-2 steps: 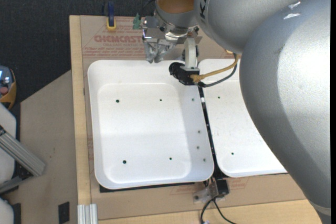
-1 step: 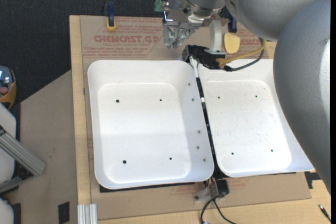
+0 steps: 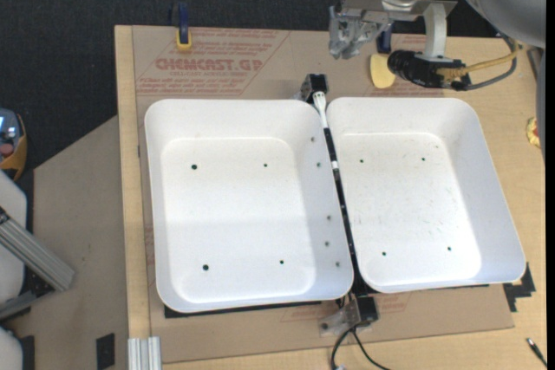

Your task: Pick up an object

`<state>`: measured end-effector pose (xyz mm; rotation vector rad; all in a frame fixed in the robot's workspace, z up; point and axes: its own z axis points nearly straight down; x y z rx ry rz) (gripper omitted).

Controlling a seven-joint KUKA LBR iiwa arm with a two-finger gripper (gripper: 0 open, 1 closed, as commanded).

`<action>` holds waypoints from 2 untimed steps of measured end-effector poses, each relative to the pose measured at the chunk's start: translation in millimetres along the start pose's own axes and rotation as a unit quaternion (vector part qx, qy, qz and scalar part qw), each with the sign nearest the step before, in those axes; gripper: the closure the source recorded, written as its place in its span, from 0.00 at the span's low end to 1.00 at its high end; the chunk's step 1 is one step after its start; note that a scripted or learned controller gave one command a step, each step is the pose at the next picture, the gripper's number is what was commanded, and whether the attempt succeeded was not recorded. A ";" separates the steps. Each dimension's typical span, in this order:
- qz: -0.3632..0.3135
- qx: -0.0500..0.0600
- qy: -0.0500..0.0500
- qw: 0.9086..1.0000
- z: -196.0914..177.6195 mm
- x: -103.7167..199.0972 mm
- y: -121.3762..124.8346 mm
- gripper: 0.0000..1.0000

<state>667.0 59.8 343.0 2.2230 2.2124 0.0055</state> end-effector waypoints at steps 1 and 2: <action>-0.007 0.006 0.002 1.000 50.7 103.0 -3.2 1.00; 0.000 -0.001 0.000 1.000 -8.1 37.2 0.1 1.00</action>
